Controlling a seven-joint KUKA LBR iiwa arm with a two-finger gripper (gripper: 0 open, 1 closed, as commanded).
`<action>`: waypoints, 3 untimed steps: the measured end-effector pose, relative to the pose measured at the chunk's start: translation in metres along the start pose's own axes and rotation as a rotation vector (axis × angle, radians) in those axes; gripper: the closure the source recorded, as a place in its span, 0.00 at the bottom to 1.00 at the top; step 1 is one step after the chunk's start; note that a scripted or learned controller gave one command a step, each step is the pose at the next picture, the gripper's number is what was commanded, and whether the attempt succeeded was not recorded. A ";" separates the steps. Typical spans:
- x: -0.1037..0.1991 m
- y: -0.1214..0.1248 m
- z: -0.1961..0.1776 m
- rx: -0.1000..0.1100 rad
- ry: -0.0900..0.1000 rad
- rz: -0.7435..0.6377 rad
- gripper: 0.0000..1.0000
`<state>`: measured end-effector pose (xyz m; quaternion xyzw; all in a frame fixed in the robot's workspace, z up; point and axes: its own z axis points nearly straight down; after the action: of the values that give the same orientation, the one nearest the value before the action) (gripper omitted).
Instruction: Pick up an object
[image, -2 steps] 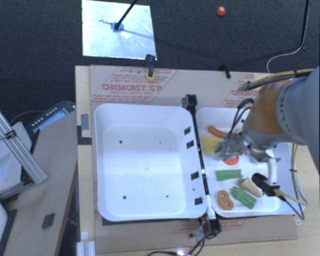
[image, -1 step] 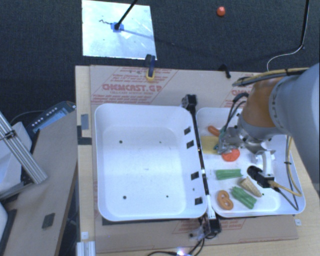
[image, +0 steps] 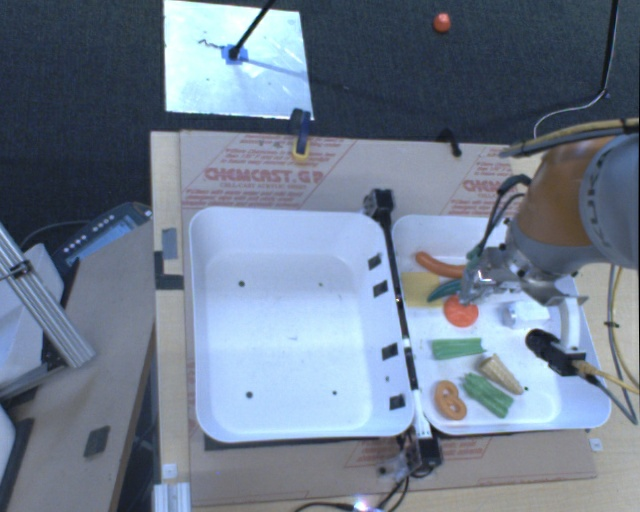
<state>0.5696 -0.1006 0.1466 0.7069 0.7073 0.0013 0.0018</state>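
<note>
The gripper (image: 470, 287) hangs low in the right bin (image: 555, 398), toward its far left part. Its tip is right over the red disc (image: 461, 315) and just beside the yellow and teal piece (image: 438, 291). From where I stand I cannot tell whether it is open or closed, and I see nothing clearly caught in it. The disc looks like the likeliest pick. It lies flat on the bin floor, touching or nearly touching the yellow and teal piece.

That closeness is the main worry. A flat, thin disc gives little to bite on, so the grip may slide over it or close on nothing. It could also pinch the neighbouring piece, or nudge both toward the bin's left wall.

The orange sausage (image: 438, 263) lies just beyond them on the far side and crowds that corner further. A small grey piece (image: 510, 316) sits to the right of the disc, under the wrist. Nearer me there is more room, with a green pod (image: 456, 348), a tan cone (image: 500, 374), a second green pod (image: 487, 394) and an orange pretzel (image: 449, 400) spread loosely.

The left bin (image: 290, 330) has nothing in it. Both bins rest on the printed board of the surface (image: 420, 165).
</note>
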 end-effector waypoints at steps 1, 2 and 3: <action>-0.011 -0.043 0.062 0.000 0.000 0.003 1.00; 0.002 -0.078 0.033 0.005 0.002 0.000 1.00; 0.009 0.043 0.062 -0.006 -0.001 -0.008 1.00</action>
<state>0.6127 -0.0919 0.0844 0.7041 0.7101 0.0032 0.0041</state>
